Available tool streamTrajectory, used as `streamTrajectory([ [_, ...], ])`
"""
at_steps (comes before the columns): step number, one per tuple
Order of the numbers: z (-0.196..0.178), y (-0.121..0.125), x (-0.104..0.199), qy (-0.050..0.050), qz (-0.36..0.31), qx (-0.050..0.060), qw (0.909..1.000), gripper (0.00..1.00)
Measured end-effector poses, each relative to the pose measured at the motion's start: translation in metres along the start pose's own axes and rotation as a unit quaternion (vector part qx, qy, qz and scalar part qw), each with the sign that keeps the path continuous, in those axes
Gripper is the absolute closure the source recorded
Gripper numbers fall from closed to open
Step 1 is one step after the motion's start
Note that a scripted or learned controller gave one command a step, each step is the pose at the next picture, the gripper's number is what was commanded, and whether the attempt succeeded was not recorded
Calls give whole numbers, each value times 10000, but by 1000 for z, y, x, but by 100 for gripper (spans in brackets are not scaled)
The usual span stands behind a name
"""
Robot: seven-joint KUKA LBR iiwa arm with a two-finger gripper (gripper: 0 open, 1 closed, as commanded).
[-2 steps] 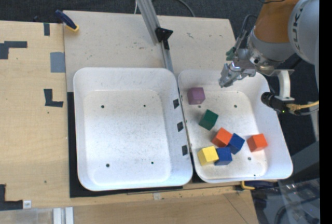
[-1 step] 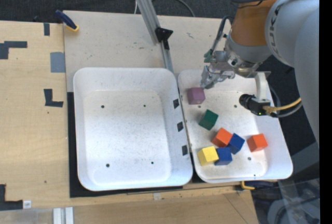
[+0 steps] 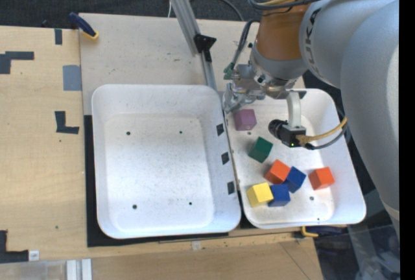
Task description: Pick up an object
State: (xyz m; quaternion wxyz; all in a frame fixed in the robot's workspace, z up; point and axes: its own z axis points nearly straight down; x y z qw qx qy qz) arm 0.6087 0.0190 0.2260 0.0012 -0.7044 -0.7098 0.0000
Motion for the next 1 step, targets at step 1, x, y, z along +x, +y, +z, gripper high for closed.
streamTrajectory([
  [1, 10, 5, 52, -3, 6, 3, 10000, 100],
])
